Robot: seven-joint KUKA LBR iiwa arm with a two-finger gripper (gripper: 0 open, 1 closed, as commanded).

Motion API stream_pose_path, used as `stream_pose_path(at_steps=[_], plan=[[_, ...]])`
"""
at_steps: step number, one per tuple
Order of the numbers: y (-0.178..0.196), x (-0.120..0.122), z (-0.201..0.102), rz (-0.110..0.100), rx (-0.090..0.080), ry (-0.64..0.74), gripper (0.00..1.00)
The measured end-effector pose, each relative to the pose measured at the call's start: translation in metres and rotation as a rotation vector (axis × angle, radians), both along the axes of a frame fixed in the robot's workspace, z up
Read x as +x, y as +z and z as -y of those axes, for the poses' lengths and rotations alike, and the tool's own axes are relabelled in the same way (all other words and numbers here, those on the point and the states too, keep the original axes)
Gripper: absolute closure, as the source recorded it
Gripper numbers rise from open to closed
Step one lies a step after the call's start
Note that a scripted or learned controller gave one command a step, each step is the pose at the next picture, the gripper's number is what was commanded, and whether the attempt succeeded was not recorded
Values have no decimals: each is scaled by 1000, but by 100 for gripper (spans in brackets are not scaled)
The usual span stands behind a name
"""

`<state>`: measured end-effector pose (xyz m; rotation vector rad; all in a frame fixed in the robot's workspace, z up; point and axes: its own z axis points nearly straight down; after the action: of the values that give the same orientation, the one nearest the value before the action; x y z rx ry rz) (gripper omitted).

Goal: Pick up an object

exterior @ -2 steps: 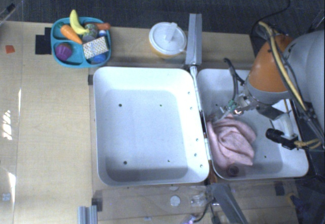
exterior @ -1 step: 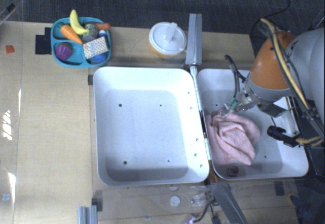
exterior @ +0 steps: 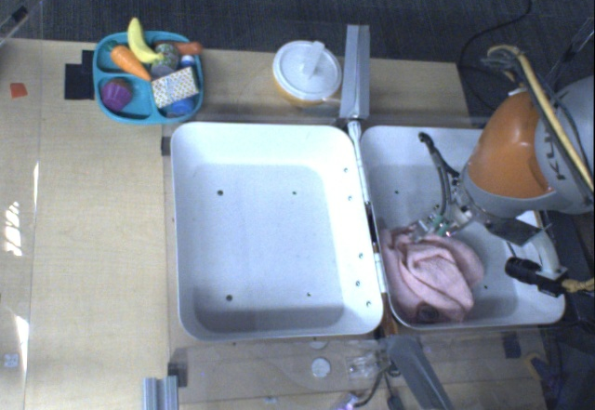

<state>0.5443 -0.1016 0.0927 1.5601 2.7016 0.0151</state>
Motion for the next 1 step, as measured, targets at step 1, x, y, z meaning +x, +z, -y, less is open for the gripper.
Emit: stream_pose_path(at_steps=[1], plan=[[-1, 27, 33, -4, 4, -162, 100]])
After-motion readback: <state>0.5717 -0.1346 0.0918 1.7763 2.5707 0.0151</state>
